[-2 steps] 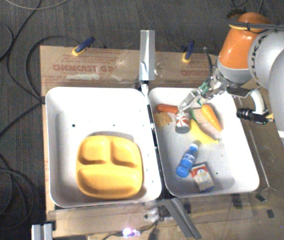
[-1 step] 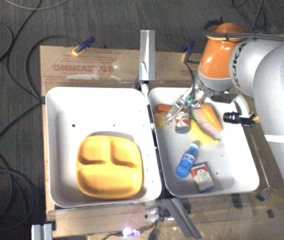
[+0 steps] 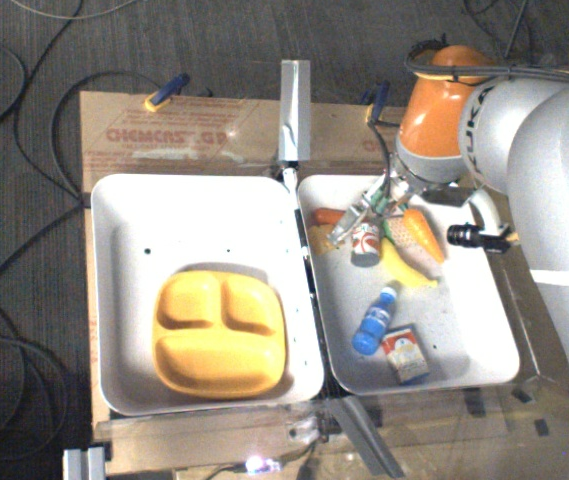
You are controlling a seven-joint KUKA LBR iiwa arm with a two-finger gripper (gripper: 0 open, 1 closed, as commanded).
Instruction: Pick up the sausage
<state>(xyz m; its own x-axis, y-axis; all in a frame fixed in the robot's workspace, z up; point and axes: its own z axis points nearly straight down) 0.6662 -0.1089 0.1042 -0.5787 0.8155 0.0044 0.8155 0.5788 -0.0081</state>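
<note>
So the arm (image 3: 524,118) hangs over the right bin (image 3: 464,363), claw (image 3: 356,216) down in the clutter; can't tell if it's open or closed. The carrot (image 3: 422,236) lies just right of it, the can (image 3: 365,246) right under it. The sausage (image 3: 326,215) sits just left, so I reckon it grabs the can instead

Faint reddish printing is seen on the cardboard sheet (image 3: 189,133) at 12 o'clock of the left bin (image 3: 114,268); the letters are too washed out to be read with certainty. Dark lettering is seen on the arm (image 3: 524,128) beside its orange band, cut off and unreadable. Labels on the small can (image 3: 366,244), blue bottle (image 3: 374,320) and carton (image 3: 405,355) are too small to be read.
</note>
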